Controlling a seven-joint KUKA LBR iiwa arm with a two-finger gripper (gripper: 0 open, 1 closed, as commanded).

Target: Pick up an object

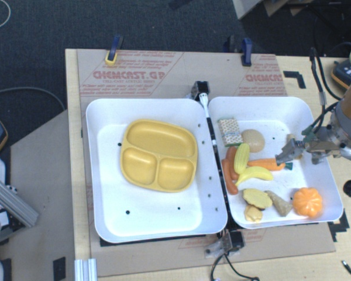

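While the claw hangs spread above the right bin, a slim orange carrot lies just beside it.

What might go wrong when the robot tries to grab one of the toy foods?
1. The toy foods lie packed together: the banana touches the corn and the carrot, so the gripper may well nudge a neighbour or lift two at once.
2. The gripper sits low beside the carrot's tip, near the right bin wall, so it could push the carrot aside instead of catching it.
3. The round orange pumpkin could probably roll or slip away.
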